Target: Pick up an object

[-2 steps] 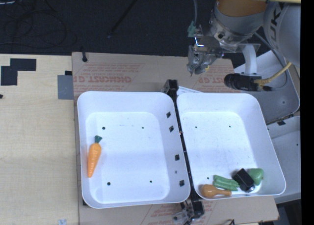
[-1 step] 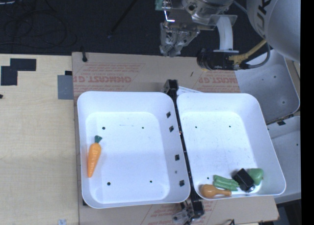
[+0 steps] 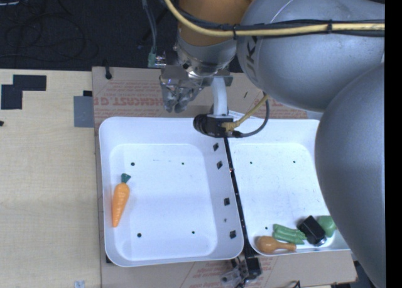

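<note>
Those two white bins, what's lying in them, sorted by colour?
Orange: 2, a carrot in the left bin and an orange piece in the right bin
Green: 2, green pod, green lump
Black: 1, black block
Total: 5

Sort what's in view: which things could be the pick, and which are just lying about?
Pick candidates: carrot in the left bin; green pods, black piece, tan piece in the right bin.
Lying about: yellow cable, cardboard.
</note>
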You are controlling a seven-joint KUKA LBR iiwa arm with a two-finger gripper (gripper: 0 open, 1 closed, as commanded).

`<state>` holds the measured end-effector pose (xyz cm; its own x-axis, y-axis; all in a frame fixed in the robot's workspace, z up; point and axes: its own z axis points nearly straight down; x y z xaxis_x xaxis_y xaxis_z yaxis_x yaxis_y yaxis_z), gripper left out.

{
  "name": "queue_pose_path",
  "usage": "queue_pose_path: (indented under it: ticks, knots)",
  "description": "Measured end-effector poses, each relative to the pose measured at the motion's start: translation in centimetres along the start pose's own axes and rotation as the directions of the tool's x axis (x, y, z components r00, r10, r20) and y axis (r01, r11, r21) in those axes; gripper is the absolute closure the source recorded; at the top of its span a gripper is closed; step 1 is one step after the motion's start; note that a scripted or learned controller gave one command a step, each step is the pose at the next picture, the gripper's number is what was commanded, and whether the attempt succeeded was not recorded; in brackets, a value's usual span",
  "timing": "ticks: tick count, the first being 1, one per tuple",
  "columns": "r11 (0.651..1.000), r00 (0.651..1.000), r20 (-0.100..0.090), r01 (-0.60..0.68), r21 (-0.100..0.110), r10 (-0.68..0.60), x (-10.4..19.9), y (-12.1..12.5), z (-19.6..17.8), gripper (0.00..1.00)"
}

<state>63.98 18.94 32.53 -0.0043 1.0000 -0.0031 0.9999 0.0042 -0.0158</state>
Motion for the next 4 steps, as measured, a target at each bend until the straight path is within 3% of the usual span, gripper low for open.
queue_pose_path:
  ticks: [1, 2, 3, 4]
  knots:
    - [1.000, 1.000, -0.003, 0.000, -0.015, 0.000, 5.6, 0.4, -1.5, 1.00]
    - [1.000, 1.000, -0.002, -0.013, -0.026, 0.013, -4.4, 0.3, -13.0, 1.00]
    - [1.000, 1.000, 0.000, -0.005, -0.002, 0.005, -2.7, 0.3, -1.5, 1.00]
    - [1.000, 1.000, -0.007, 0.004, -0.020, -0.004, 5.9, 0.2, -9.2, 1.00]
